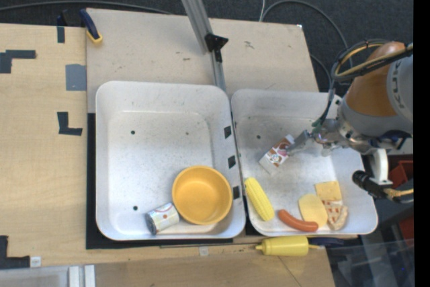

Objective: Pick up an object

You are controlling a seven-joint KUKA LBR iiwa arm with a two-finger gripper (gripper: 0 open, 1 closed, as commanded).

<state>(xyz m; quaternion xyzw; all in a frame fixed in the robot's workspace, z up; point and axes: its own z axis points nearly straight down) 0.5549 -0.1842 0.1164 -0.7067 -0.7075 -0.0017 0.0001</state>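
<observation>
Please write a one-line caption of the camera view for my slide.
KUKA arm's gripper reaches a small carton in the right bin, beside toy foods.

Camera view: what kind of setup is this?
Likely a lab bench for robot grasping trials: two white bins side by side holding toy food such as a corn cob and a sausage, with cables trailing across the dark floor behind.

light wooden bench [40,165] with raised paler board [154,44] at rear. two white bins side by side on it: left bin [107,144], right bin [269,111], rims touching. yellow mustard bottle [289,247] lying on bench just in front of right bin. yellow-tipped blue clamp [91,27] at board's rear left corner. dark tape patches [67,123] on left part of bench.
</observation>
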